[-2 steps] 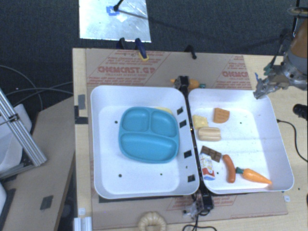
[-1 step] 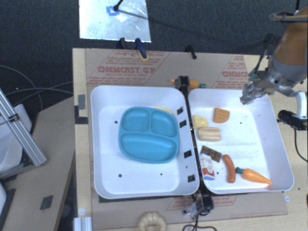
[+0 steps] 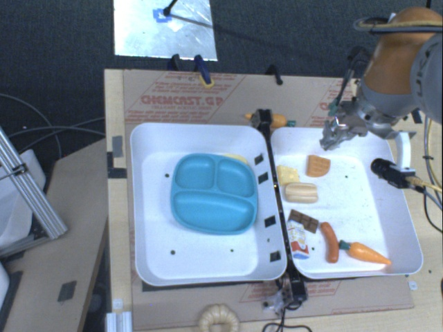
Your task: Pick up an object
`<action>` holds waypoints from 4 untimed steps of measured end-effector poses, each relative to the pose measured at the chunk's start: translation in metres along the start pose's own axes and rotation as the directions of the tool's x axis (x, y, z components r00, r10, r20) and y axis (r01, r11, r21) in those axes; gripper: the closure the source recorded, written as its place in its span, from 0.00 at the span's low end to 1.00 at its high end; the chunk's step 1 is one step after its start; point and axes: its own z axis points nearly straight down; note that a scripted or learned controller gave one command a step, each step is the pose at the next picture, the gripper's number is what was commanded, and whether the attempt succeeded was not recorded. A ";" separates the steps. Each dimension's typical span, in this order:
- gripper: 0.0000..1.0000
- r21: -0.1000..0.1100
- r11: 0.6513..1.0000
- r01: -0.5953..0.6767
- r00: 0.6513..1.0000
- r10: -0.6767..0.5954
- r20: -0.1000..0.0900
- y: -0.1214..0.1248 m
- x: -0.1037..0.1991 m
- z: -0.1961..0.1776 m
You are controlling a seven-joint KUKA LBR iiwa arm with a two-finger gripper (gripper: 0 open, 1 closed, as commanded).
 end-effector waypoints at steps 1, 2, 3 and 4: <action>1.00 0.000 1.000 -0.001 1.000 0.001 0.000 -0.011 0.049 -0.012; 1.00 0.002 1.000 0.000 1.000 0.000 -0.001 -0.030 0.105 -0.016; 1.00 0.002 1.000 0.000 1.000 0.000 0.000 -0.043 0.155 -0.018; 1.00 0.004 1.000 -0.003 1.000 0.003 0.001 -0.047 0.182 0.006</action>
